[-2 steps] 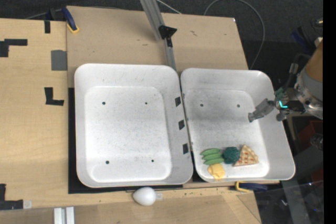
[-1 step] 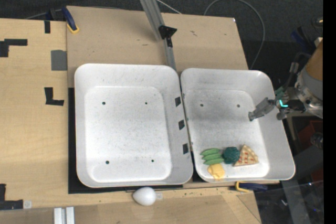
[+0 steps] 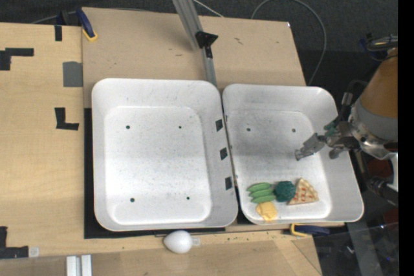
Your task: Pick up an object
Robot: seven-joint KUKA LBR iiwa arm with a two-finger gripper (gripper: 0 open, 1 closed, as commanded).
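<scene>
Gripper (image 3: 309, 150) first: from my seat I see it hanging over the right bin (image 3: 259, 100), near that bin's right wall, with its grey tip pointing left and slightly down toward the bin floor. I cannot tell how it is set, since the view is too coarse at that spot; what I can say is that I see nothing caught in it. Behind it the arm (image 3: 378, 106) comes in from the right, the orange band showing just above the wrist. Well apart from the tip, in the near part of the same bin, I count a small huddle of objects packed close together: a green ridged piece (image 3: 261, 191) on the left, a dark teal lump (image 3: 284, 190) just beside it, a slice-shaped piece of toy pizza (image 3: 303, 192) on the right, and a yellow piece (image 3: 266, 209) lying nearest the front rim, touching or nearly touching the green one. On my screen the left bin (image 3: 103, 100) sits side by side with the right one, their inner edges meeting along the middle. On the bench in front of the left bin, outside its front rim, a white egg-shaped object (image 3: 178, 242) rests on the wood.
</scene>
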